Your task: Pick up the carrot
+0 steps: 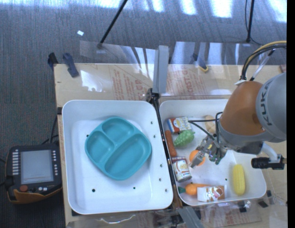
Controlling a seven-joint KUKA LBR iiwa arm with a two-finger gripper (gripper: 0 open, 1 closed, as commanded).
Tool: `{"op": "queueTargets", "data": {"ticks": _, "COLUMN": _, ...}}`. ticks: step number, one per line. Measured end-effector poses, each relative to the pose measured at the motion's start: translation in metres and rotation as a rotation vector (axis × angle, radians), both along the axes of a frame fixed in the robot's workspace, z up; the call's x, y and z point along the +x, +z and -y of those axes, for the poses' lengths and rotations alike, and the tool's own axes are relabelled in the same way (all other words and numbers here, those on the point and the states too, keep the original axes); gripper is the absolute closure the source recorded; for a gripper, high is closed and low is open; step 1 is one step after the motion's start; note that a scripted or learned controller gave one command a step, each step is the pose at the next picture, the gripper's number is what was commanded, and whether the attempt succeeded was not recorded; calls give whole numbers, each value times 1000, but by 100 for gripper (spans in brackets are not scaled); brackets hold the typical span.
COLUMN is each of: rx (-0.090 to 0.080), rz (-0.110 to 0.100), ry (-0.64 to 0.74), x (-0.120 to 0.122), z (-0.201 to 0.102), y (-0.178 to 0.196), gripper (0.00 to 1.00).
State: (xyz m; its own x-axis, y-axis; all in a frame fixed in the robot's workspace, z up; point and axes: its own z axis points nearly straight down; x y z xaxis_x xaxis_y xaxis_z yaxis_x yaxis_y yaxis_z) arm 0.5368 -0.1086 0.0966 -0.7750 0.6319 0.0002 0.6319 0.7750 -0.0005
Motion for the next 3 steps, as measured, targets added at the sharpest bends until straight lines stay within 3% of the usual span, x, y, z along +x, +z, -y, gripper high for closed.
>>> {"op": "queueTargets", "data": {"ticks": 1, "rx": -12, "rz": 14, "ry": -232, "x": -13, "z": -12, "y": -4, "gripper": 100}}
{"op": "queueTargets", "data": {"ticks": 2, "rx": 7, "rz": 33, "ry": -276, "x": -16, "z": -57, "y": 48, "gripper": 100}}
{"op": "queueTargets", "data": {"ticks": 3, "rx": 0, "rz": -4, "ry": -476, "x": -53, "z": -150, "y": 90, "gripper": 100}}
